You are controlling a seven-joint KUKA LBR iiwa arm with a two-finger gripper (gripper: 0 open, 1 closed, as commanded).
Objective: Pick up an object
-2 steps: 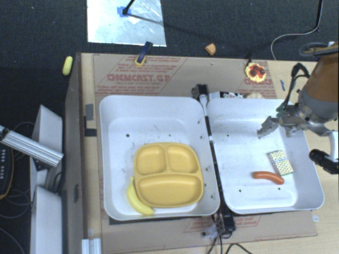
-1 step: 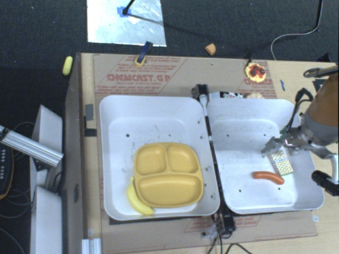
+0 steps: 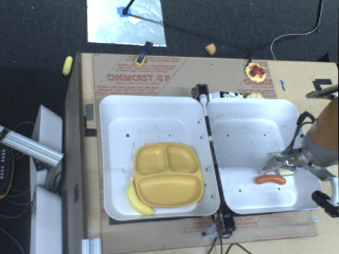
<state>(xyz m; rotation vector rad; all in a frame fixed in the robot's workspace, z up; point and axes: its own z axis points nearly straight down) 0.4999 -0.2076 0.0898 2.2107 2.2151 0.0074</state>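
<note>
**Gripper low in right bin, sausage just beside it**

Nearest the camera, at the lower edge of the bench [image 3: 175, 70], a small clamp fitting [image 3: 225, 225] sits where the two bins meet. Left bin [image 3: 114, 142] holds a yellow divided plate [image 3: 168, 174] with three compartments, lying flat toward the near wall. A yellow banana [image 3: 136, 200] is tucked against the plate's near-left rim, partly under it.

Right bin [image 3: 254, 120] holds one object — an orange-brown sausage [image 3: 270, 180], lying flat on the floor toward the near-right part of the bin, long axis running left to right.

Arm [image 3: 323, 139] enters from the right, its orange band visible above the wrist. Gripper [image 3: 276, 162] is low over the right bin's floor, just above and beside the sausage. The sausage lies clear on the floor, not between the fingers. Whether the fingers are spread or closed cannot be told; the metal parts there are small and blurred.

Beyond the bins, on the bench's far edge, rests a round yellow item with red markings [image 3: 256, 71] — possibly a toy pizza. A yellow-and-blue tool [image 3: 143, 53] lies at the far-left edge.
</note>
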